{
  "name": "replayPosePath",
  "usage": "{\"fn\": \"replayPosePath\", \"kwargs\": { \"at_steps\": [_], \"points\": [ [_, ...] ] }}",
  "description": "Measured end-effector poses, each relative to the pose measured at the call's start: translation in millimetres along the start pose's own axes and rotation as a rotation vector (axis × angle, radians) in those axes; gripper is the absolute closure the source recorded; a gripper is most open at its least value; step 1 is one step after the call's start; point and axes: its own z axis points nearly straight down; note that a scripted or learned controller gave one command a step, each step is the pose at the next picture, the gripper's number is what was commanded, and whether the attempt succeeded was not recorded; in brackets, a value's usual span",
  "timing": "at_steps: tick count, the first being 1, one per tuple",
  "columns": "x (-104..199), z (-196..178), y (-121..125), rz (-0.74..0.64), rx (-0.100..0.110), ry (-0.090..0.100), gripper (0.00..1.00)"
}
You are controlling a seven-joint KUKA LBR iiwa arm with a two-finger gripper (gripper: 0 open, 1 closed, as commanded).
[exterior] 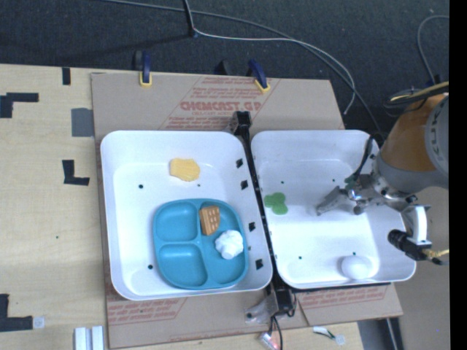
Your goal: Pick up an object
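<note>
Small flat green piece (276,203) on the right bin floor, by the divider; claw (323,207) just right of it, apart from it.

Can't tell if the claw is released or clenched (tips too blurred), and nothing shows between them. Risks: thin piece lies flush on the right white bin (314,143), so the tips may skid over it or push it into the left wall; white round object (357,267) near the front rim is a safer bulk but may roll. Blue divided tray (175,262) sits in the left white bin (117,195).

Grey arm (419,148) reaching in from right, orange-banded wrist, gripper (325,207) angled down-left
</note>
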Motion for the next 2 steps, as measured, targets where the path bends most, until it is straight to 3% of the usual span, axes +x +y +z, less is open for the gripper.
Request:
{"fn": "replayPosePath", "kwargs": {
  "at_steps": [1, 2],
  "points": [
    [0, 17, 0, 0.000, -0.005, -0.002, 0.00],
    [-1, 5, 1, 0.000, -0.007, -0.004, 1.00]
  ]
}}
